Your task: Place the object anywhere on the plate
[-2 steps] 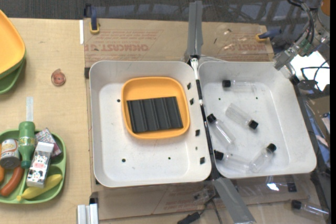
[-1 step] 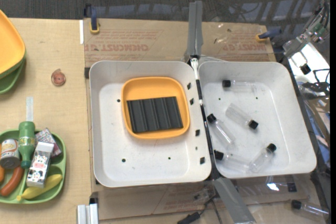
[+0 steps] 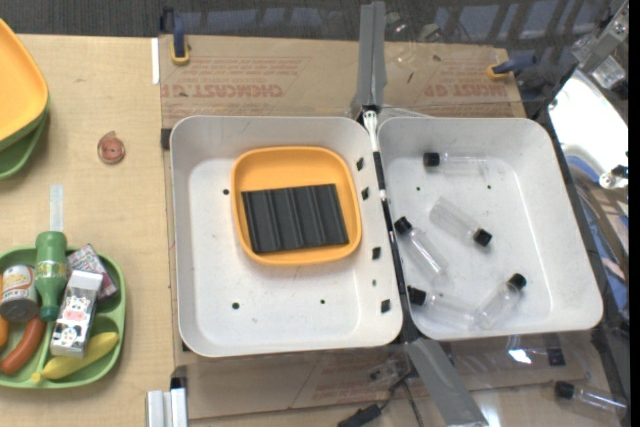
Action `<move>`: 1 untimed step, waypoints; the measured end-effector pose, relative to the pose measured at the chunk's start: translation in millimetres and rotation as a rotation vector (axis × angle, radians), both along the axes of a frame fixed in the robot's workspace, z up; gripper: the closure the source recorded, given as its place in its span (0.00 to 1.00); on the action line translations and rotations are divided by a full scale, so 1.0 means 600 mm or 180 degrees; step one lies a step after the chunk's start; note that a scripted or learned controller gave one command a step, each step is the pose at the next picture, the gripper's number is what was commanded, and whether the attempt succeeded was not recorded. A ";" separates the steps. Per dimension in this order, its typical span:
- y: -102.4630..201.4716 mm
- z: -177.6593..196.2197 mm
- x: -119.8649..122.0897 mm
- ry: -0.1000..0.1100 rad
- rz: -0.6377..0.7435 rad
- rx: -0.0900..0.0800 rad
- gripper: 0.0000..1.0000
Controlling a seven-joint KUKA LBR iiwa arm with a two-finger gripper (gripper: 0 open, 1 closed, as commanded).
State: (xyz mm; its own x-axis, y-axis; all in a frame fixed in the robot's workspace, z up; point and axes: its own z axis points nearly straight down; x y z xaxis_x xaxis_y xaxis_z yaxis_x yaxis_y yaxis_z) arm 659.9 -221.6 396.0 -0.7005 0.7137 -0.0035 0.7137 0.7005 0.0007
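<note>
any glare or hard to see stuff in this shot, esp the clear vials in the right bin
Camera view: lighting is even and the focus is sharp, with soft shadows only. The clear vials nearly vanish against the right bin, so their black caps are the main cue. The orange plate and its dark ridged insert in the left bin stand out clearly. A bright blown-out patch sits at the right edge.

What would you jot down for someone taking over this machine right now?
Gripper: cannot be judged from the camera view.
Left bin: orange plate carrying a dark ribbed block.
Right bin: several clear vials with black caps, lying loose.
Done: no vial is on the plate yet.
Left: pick up one vial and set it anywhere on the plate.
</note>
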 end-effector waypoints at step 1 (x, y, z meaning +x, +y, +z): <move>-0.001 0.076 -0.006 -0.0001 0.0989 -0.0001 1.00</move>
State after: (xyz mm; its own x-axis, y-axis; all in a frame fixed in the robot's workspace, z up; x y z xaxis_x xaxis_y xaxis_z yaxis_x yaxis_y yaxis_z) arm 656.2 -222.0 441.7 -0.8852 0.4653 -0.0041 0.4653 0.8852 0.0005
